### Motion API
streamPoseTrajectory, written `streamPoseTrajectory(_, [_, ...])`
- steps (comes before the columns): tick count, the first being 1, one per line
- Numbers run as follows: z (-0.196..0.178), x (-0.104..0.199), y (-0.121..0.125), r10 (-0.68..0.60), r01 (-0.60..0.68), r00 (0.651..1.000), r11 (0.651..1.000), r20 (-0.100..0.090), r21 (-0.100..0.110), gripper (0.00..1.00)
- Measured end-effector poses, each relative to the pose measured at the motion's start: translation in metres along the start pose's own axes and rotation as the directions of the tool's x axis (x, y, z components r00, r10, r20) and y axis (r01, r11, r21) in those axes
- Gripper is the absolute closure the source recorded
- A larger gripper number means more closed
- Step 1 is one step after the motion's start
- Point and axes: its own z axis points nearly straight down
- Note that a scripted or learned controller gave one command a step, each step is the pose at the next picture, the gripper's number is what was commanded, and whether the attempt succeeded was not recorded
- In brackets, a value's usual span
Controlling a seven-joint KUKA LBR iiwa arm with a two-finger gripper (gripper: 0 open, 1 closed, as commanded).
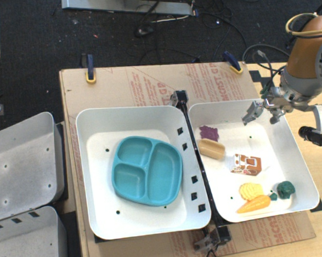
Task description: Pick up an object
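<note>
In the right bin [295, 160] lie a purple piece [208, 132], a tan bread roll [212, 149], a brown and white carton [247, 164], a yellow corn piece [250, 190], an orange carrot [254, 204] and a green broccoli [285, 189]. My gripper [263, 113] hangs over the bin's far right corner, open, its two fingers spread with nothing between them. It is well apart from all the items, up and to the right of the carton.
The left bin [91, 157] holds a teal divided plate [147, 170]. A black divider [191, 150] runs between the bins. White trays [20, 157] lie off the bench at the left. Clamps sit on the bench's far edge.
</note>
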Motion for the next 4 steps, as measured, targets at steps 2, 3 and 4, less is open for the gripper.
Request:
streamPoseTrajectory(2, [0.066,-0.002,0.005,-0.003,0.003,1.0,1.0,0.001,-0.002,0.0])
streamPoseTrajectory(3, [0.054,-0.002,0.006,-0.005,0.005,1.0,1.0,0.003,-0.006,1.0])
streamPoseTrajectory(4, [0.0,0.003,-0.001,-0.001,0.001,1.0,1.0,0.002,-0.01,1.0])
